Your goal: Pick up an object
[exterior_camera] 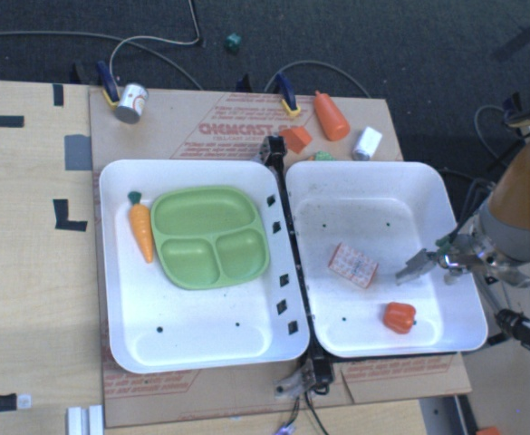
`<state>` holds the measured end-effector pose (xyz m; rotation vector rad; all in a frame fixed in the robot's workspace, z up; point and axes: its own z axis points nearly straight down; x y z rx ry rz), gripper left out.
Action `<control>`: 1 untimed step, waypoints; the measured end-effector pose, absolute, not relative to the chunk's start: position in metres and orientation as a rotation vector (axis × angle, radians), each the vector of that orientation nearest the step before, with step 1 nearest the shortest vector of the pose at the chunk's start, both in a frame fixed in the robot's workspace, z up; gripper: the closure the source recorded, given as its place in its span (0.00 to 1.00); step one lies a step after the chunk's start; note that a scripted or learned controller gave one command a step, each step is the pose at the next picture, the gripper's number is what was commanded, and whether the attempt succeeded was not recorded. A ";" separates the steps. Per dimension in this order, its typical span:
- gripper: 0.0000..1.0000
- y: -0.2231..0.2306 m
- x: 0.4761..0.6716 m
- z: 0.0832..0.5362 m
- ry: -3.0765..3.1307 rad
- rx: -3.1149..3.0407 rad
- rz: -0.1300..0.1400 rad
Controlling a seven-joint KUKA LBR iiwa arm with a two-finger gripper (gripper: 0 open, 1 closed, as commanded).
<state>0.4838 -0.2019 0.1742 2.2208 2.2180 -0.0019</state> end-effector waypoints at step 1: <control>0.00 -0.147 0.483 0.103 2.227 2.223 -0.002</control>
